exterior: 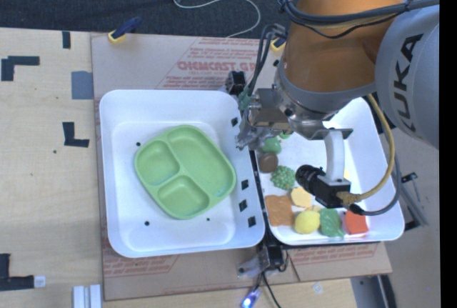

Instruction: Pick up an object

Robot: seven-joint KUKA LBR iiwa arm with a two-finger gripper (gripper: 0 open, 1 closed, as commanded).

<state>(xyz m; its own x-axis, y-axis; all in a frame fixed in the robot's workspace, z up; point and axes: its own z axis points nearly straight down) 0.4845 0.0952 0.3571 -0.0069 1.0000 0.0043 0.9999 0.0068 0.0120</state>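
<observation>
Jaws (265, 133) over the right bin (378, 231) — grip state indiscernible — beside a brown piece (268, 162).

robotics lab | KUKA arm (343, 35) | white bins (114, 156) | taped plywood bench (43, 156)

Glossy orange arm band (335, 21), smooth matt green plastic tray (184, 171), white plastic bins (114, 156), printed cardboard sheet (178, 63)

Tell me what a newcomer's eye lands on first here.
The arm's big orange band looms over the right bin. Next comes the green tray, alone in the left bin. Then the small toy foods clustered in the right bin's near part.
</observation>
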